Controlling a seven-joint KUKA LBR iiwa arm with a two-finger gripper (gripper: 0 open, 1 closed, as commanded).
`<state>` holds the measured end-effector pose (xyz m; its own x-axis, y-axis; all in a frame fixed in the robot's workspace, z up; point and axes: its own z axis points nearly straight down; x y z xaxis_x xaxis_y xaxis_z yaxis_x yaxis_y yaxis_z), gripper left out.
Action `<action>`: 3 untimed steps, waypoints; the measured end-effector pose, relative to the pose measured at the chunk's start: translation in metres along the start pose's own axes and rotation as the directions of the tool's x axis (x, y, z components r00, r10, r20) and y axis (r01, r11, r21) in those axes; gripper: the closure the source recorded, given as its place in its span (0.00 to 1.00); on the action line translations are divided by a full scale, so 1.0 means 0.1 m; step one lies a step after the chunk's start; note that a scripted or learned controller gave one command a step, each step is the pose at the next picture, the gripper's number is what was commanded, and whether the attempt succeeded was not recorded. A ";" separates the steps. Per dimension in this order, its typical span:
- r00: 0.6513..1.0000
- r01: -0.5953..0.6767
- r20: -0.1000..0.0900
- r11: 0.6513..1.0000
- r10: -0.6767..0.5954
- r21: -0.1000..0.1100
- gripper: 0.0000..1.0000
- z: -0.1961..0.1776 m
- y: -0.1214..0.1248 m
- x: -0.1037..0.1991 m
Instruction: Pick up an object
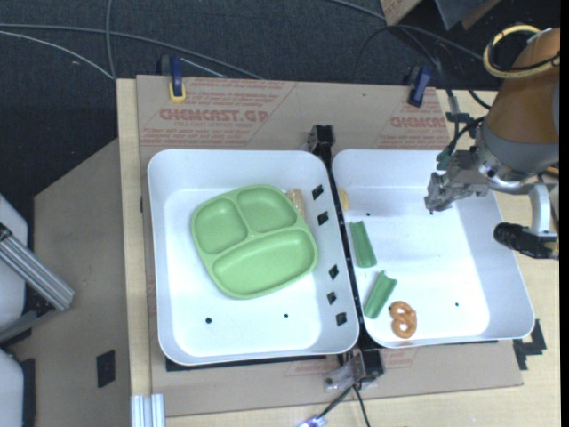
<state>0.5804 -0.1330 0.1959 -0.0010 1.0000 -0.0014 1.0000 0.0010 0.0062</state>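
bright even overhead light, soft shadows, slightly grainy, mild bin glare

Arm [524, 87] cut off; jaws perhaps indistinct

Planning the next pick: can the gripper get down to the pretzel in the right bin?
Probably yes. The pretzel lies alone near the right bin's front wall, nothing on top; the gripper hangs over that bin's back part.

Setting: we class this as a robotics lab. Evidence: two bins [169, 238] on a clamped board [222, 105], loose cables [116, 25] over dark carpet, aluminium rail [31, 265].
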 end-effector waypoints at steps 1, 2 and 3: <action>1.000 0.000 0.001 1.000 0.000 -0.002 1.00 -0.55 0.09 -0.08; 1.000 0.000 -0.001 1.000 0.000 0.003 1.00 -0.62 0.10 -0.08; 1.000 0.005 -0.005 1.000 -0.005 0.009 1.00 -0.54 0.06 0.49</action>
<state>0.5862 -0.0843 0.2498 -0.0059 1.0000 0.0036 1.0000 0.0059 -0.0026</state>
